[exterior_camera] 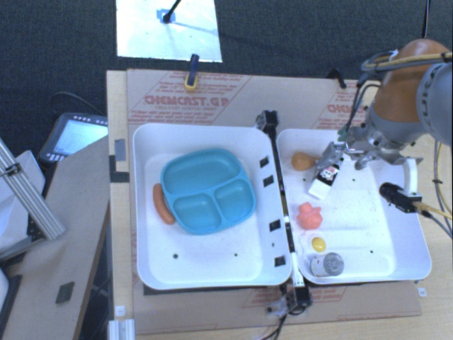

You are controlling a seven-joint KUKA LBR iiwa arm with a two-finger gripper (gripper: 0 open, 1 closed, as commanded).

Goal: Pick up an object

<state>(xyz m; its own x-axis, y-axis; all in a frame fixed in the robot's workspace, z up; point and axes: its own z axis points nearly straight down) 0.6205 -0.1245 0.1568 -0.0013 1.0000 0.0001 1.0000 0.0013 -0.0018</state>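
Left shallow white bin (145, 190): it is holding a light blue plastic tray with three compartments (207, 190), sitting near the bin's middle. A small orange sausage-shaped toy (163, 203) is lying just beside the tray's left edge, on the bin floor.

Right shallow white bin (410, 250): my arm is reaching in from the right, and my gripper (333, 157) is hanging over the bin's upper part. My jaws are closing on a small white rectangular box with a black end and a red mark (324, 178); its black upper end is sitting between the fingers, while the white lower end is pointing down and to the left towards the bin floor. Whether the box is touching the floor I cannot tell.

A rounded orange object (303, 161) is lying just left of the jaws, near the divider. A pink lumpy toy (309, 215) is resting below the box, apart from it. A small yellow ball-like piece (318, 244) is lying beneath the pink toy. A grey metallic can on its side (328, 264) is lying near the bin's lower edge.

Both bins are sitting side by side on the table (233, 98).
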